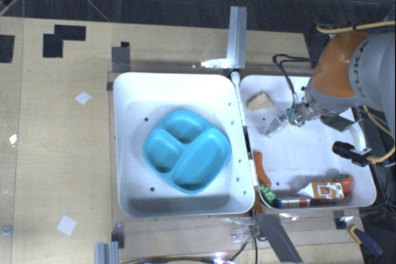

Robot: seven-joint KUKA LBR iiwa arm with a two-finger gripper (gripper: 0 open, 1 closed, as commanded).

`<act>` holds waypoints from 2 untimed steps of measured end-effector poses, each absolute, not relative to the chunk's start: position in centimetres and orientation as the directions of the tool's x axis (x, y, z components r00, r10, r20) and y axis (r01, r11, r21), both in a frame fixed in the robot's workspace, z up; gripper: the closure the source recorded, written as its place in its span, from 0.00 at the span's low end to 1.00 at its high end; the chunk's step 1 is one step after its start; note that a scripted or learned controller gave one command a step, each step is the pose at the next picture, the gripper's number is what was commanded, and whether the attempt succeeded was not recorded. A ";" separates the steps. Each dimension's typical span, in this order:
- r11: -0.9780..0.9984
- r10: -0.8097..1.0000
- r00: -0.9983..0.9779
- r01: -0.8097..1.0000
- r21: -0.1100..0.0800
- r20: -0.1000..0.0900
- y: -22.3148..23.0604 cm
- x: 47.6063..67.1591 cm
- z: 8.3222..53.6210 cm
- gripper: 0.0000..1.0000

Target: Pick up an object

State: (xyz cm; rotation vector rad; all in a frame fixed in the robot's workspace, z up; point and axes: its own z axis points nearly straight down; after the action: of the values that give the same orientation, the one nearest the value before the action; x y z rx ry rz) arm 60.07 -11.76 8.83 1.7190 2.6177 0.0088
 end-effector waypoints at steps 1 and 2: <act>0.468 0.883 -0.468 0.883 0.008 -0.005 -9.4 63.2 8.8 0.00; 0.228 0.974 -0.228 0.974 -0.002 -0.002 -9.8 66.9 8.8 0.00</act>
State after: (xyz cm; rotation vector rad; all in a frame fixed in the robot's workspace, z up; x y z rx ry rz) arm 66.89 -9.78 8.77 1.9518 2.4615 -0.0048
